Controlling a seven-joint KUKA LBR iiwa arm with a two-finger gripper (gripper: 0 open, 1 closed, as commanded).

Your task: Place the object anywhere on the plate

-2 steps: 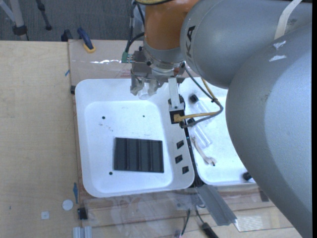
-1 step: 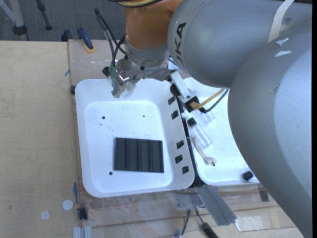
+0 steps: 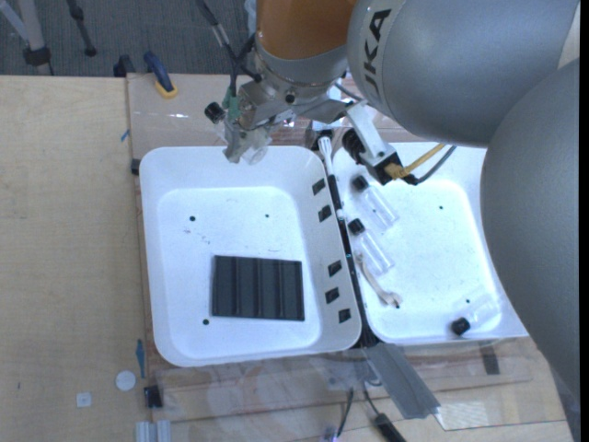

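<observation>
Plate lies in the left bin, and my claw hovers at the far rim; I can't tell its grip, so placing remains.

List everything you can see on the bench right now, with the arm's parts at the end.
bins: 2, white, side by side on the bench; left bin, right bin
ridged plate: 1, dark grey, flat in the left bin, toward its near side
clear plastic object: 1, transparent, left part of the right bin
small knob: 1, black, near right corner of the right bin
clips: 5, black, along the divider between bins
arm: 1, grey with orange band, reaching in from the right
tool: 1, grey, over the left bin's far rim
</observation>
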